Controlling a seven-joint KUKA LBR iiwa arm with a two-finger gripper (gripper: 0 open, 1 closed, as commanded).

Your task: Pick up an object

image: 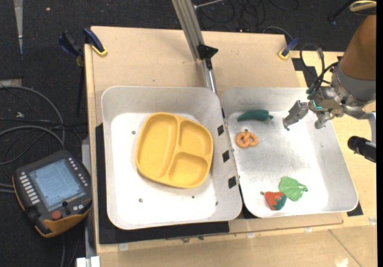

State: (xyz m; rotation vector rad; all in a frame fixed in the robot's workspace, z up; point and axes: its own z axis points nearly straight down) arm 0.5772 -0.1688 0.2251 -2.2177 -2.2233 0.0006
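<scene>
The gripper (308, 115) hovers over the right bin's (335, 197) upper right part, its fingers (293, 115) spread apart and grasping nothing. Left of them lies a green pepper (255, 116), with a pretzel (246, 139) below it. A yellow divided plate (175, 150) sits in the left bin (119, 110).

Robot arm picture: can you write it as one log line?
gripper: open, holding nothing | over right bin | pretzel, green pepper in bin | yellow tray in left bin

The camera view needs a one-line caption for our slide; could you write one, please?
The open claw hovers over the right bin near a green pepper, pretzel and strawberry; a yellow tray fills the left.
</scene>
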